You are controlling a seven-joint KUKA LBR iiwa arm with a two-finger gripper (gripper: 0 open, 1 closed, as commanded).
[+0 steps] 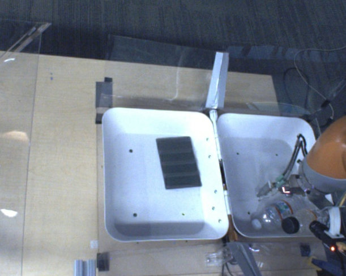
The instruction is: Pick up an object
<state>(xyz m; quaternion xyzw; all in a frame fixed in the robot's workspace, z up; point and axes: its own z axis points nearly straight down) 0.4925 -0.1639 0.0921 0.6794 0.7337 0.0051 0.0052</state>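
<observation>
Camera view: gripper [271,189] low in right white bin [246,137], grip state unclear; dark ridged rectangular pad [178,162] in left white bin [121,161].

Two shallow white bins sit side by side on a pale wooden tabletop [52,175], the left bin [118,161] and right bin [247,134] touching along a shared edge. A grey upright post [217,79] rises behind their junction. Clear plastic panels [18,38] border the tabletop; dark carpet [166,15] lies beyond.
</observation>
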